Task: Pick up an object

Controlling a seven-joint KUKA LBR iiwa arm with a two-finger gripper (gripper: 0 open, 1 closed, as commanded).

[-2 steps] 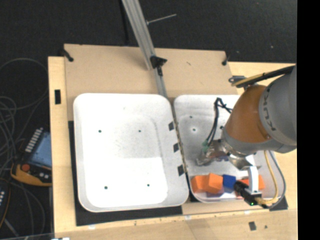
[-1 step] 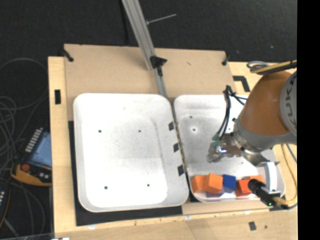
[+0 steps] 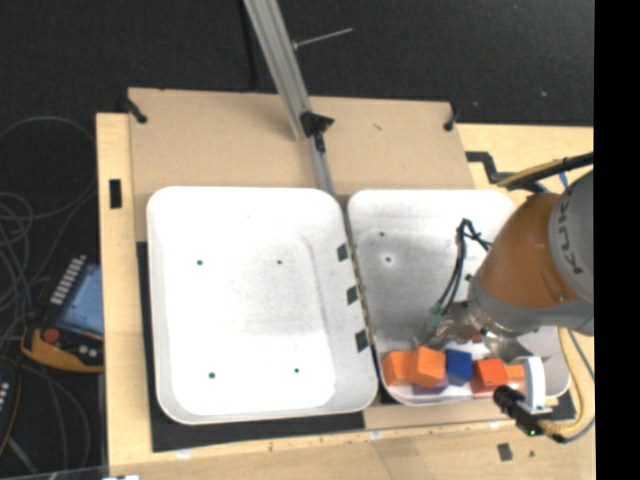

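Observation:
Along the front wall of the right bin [image 3: 400, 238] lie an orange block [image 3: 415, 367], a blue block [image 3: 459, 364] and a second orange block [image 3: 491, 374], with something purple under the first. The arm's orange wrist band [image 3: 525, 253] hangs over the right half of this bin. The gripper [image 3: 462, 326] reaches down just above the blue block, its tips hidden under the wrist.
The left bin [image 3: 245, 298] sits beside the right one, split from it by a ridge with dark clips [image 3: 352, 296]. A metal rail [image 3: 285, 63] slants in from the top. Cables and a handheld pendant [image 3: 75, 313] lie left of the bench.

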